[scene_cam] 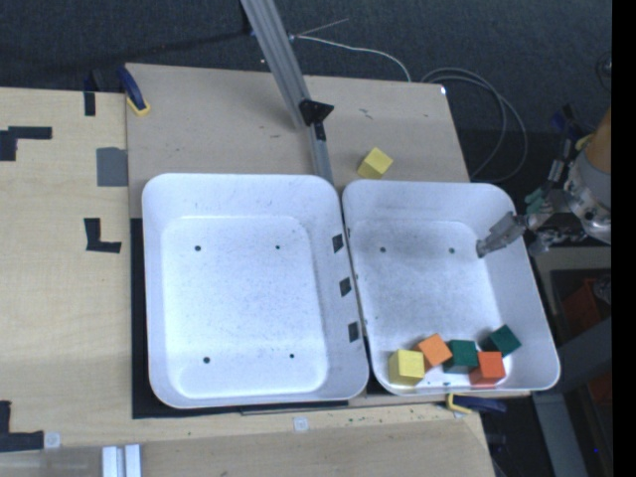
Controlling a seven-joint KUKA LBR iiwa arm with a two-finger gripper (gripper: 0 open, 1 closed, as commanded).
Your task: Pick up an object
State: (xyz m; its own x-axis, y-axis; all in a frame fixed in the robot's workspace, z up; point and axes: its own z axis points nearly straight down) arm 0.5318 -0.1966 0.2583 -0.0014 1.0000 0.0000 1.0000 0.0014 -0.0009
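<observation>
Arm: mostly cut off at the right edge; just a grey wrist section shows
Gripper (494, 238): over the right rim of the right bin (417, 207), near its far corner; whether it is spread or pressed together cannot be told, too small and blurred
Blocks in right bin: clustered in the near right corner, a yellow block (406, 366), orange block (434, 350), green block (462, 354), red block (489, 366) and dark green block (504, 340), some touching; edges partly hidden by each other
Stray block: small yellow cube (375, 163) on the desk (219, 117), just beyond the right bin
Left bin (238, 286): white, speckled with dark specks
Writing: none legible; the dark marks along the wall between the bins are too small to read
</observation>
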